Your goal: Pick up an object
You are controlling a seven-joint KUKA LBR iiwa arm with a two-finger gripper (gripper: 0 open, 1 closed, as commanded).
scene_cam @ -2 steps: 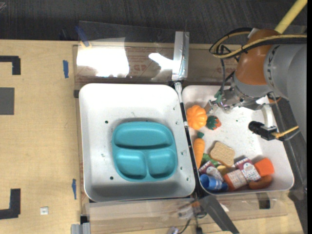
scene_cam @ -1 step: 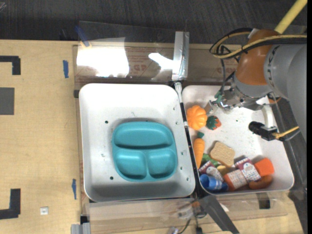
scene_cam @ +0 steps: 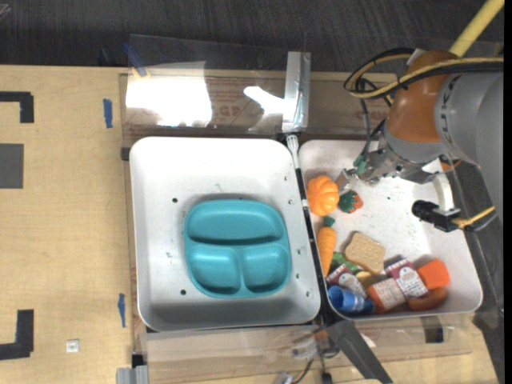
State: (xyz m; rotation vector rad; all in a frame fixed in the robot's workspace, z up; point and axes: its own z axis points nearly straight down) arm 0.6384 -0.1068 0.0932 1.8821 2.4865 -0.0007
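Observation:
The right bin holds several toy foods. An orange pumpkin lies at its left wall, with a small red and green piece beside it. Below them are a carrot and a slice of toast. Along the front lie small cartons, an orange block and a blue item. My gripper hangs over the back of this bin, just up and to the right of the red and green piece, with nothing visibly in it.
The left bin holds a teal divided plate. A clear panel with a metal bracket stands behind the bins. The arm's grey body and orange band fill the upper right, with cables and a black fitting over the right bin.

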